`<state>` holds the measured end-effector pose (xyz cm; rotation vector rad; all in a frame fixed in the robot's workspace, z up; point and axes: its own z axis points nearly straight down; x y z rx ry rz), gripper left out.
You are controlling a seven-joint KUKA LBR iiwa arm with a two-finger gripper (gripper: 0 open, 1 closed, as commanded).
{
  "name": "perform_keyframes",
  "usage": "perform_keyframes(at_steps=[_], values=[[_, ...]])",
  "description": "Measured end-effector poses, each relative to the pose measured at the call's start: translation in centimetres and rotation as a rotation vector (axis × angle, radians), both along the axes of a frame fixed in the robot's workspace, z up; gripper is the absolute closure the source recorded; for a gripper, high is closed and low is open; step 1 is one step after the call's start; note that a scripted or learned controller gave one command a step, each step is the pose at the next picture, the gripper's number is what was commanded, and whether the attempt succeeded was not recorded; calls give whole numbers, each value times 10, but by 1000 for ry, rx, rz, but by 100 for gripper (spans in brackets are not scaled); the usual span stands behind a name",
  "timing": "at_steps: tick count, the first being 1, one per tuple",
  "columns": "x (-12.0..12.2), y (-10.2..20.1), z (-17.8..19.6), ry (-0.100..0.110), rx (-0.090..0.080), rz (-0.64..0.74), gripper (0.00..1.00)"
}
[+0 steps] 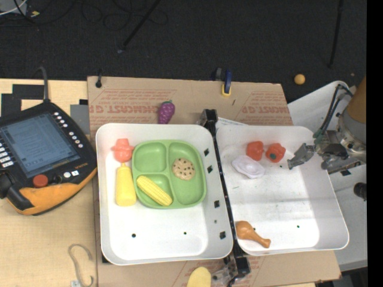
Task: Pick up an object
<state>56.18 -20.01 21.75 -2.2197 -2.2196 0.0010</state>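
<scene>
Camera view, read from left to right: the left bin (114,232) is seen to hold a pink toy (122,150), a yellow bottle (124,186) and a green divided plate (169,173) on which a corn cob (154,190) and a cookie (184,169) are laid. In the right bin (323,220) a pale crumpled item (249,167) is found just left of two red toy fruits (266,152) lying side by side near the far wall, while a tan drumstick (252,234) rests against the near left corner. The gripper (312,155) is shown at the bin's right wall, its fingers spread apart and nothing held between them. The red toy fruits are judged the nearest candidates: probably light, hollow, stiff plastic, smooth and rounded, hence liable to roll or slip. A hold across the widest part of the right-hand one is suggested, the fingers being closed on its flanks clear of its neighbour.
</scene>
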Motion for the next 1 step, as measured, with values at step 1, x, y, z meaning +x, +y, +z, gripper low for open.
perform_keyframes(at_steps=[1], values=[[-7,-5,-55,4,1,1,0]])
